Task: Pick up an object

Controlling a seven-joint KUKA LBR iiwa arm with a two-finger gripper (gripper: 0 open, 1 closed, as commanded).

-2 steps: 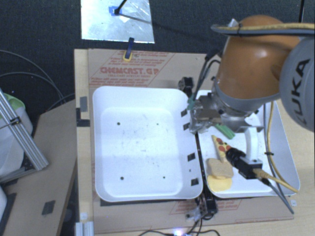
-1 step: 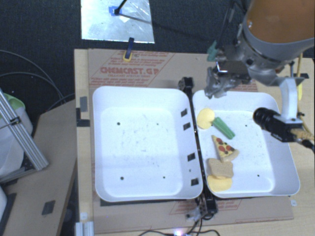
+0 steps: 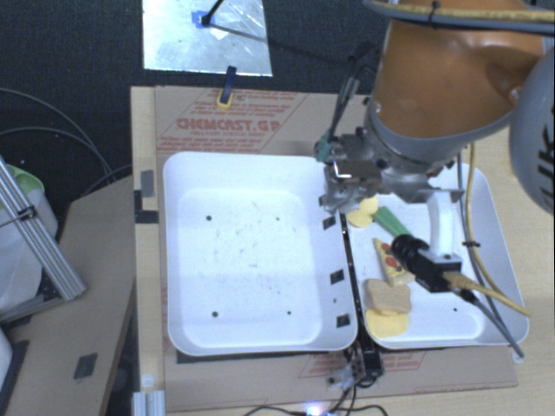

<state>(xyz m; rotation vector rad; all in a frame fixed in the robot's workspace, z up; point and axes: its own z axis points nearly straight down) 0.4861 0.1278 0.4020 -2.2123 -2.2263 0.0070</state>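
Note:
My gripper (image 3: 345, 187) hangs over the far left corner of the right bin (image 3: 490, 232), close to the divider between the bins. Just under and in front of it lies a pale yellow piece (image 3: 364, 212), with a green stick-shaped thing (image 3: 391, 222) beside it. Nearer the front lie a toy pizza slice (image 3: 390, 263) with red spots, a tan bread-like block (image 3: 388, 295) and a yellow disc (image 3: 387, 322). Nothing shows held in the gripper. The arm's orange band and wrist hide the bin's far part.
The left bin (image 3: 251, 250) is a white tray with a few dark specks on its floor. Small black clips (image 3: 336, 277) sit along the divider. Behind the bins lie a cardboard sheet (image 3: 234, 124) and a shiny foil sheet (image 3: 206, 24).

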